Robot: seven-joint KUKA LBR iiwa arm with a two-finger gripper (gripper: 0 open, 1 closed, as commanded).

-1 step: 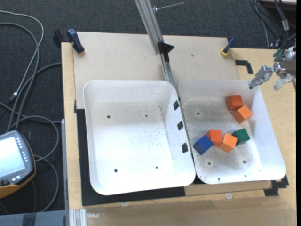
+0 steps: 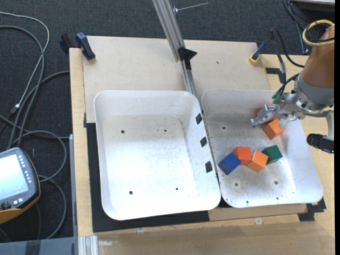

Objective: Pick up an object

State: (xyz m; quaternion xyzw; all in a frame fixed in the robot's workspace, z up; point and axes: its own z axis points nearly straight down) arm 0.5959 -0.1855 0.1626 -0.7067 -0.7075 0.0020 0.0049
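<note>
In the right bin [image 2: 231,137], my gripper [image 2: 270,119] hangs low over the far right part, below the arm's grey wrist and orange band. An orange cube [image 2: 274,128] sits right under it, partly covered by it, and a red-orange piece [image 2: 261,111] peeks out just behind it. Whether the cube is held is hidden. Nearer the front of the same bin lies a tight cluster: a blue cube [image 2: 229,163], a red-orange cube [image 2: 244,154], an orange cube [image 2: 258,160] and a green cube [image 2: 273,153].
The left bin [image 2: 149,153] lies beside the right one, with a raised divider between them. A slanted metal rail [image 2: 169,23] crosses the back of the bench. Cables and a pendant screen [image 2: 16,179] lie off the bench to the left.
</note>
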